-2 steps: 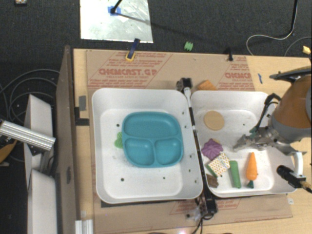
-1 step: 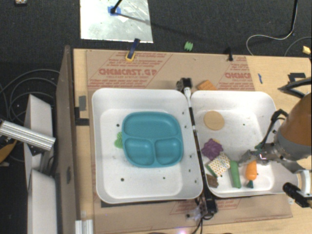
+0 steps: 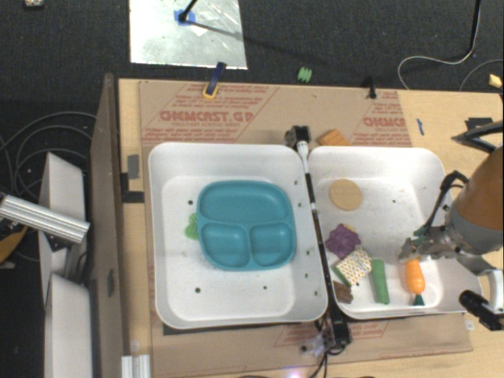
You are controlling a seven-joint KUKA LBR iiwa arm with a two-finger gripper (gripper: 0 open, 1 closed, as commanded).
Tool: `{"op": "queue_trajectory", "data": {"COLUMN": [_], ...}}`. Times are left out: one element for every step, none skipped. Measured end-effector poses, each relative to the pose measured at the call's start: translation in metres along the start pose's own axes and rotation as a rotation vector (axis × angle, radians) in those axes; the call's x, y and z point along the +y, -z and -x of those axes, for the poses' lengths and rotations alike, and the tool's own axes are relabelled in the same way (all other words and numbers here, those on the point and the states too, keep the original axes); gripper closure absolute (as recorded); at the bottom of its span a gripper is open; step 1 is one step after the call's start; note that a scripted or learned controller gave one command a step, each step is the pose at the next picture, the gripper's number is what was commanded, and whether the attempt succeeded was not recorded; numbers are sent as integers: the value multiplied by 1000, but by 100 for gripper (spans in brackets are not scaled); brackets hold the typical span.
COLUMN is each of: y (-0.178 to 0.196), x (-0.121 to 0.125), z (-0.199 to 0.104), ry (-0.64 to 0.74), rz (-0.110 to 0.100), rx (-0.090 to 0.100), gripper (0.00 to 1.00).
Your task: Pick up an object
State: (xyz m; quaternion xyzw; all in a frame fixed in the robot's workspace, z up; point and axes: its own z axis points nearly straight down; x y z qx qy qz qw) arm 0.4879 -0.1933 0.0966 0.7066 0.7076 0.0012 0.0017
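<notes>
A: What is seen nearest the gripper (image 3: 415,252)?

B: A toy carrot (image 3: 414,276), orange with a green tip, is seen lying in the right bin (image 3: 394,161), just below the fingertips. Whether it is touched cannot be told. Nothing is seen between the fingers, so no grasp can be claimed, and whether the hand is released or clenched cannot be told either.

A: And further out from the hand?

B: A green stick (image 3: 380,281) is laid just to the camera-left of the carrot, lengthwise. Beyond it, a checkered block (image 3: 353,268) is found, with a purple lump (image 3: 342,239) touching its upper edge and a small dark brown piece (image 3: 342,292) below it. A flat tan disc (image 3: 345,194) is placed farther off, up and to the left of the hand.

A: What is held by the other bin?

B: The left bin (image 3: 169,235), well apart from the hand, is occupied by a blue sectioned plate (image 3: 245,224). Something green (image 3: 191,227) is partly hidden at the plate's far edge.
</notes>
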Motion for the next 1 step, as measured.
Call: {"op": "queue_trajectory", "data": {"y": [105], "x": [2], "z": [-108], "ry": [13], "rz": [6], "rx": [3], "gripper": [100]}}
